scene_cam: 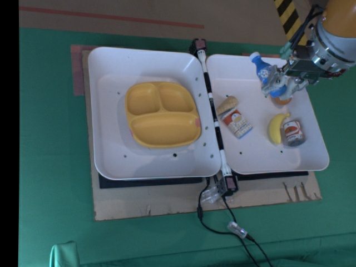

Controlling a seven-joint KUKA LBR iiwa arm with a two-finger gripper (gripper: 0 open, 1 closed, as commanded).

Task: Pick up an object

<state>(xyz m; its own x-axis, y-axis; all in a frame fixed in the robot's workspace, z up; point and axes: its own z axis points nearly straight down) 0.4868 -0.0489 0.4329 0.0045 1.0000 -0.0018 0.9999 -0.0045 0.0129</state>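
Right now a blue bottle [266,71] with a white cap is lying tilted in the right bin [311,160], at its far side, touching the pincer [285,84], whose grip I cannot tell. Nearer are sitting a banana [274,128] beside a can [293,132], plus a box [239,123]; a yellow tray [162,114] is resting in the left bin [105,160].

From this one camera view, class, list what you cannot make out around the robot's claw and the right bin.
- Claw: whether it is open or shut, hidden by its own body.
- Orange object under the claw: mostly covered, identity unclear.
- Blue-and-white plastic bottle: lower end overlapped by the claw.
- Small round can: label too small to read.
- Grey arm: cut off by the top right edge.
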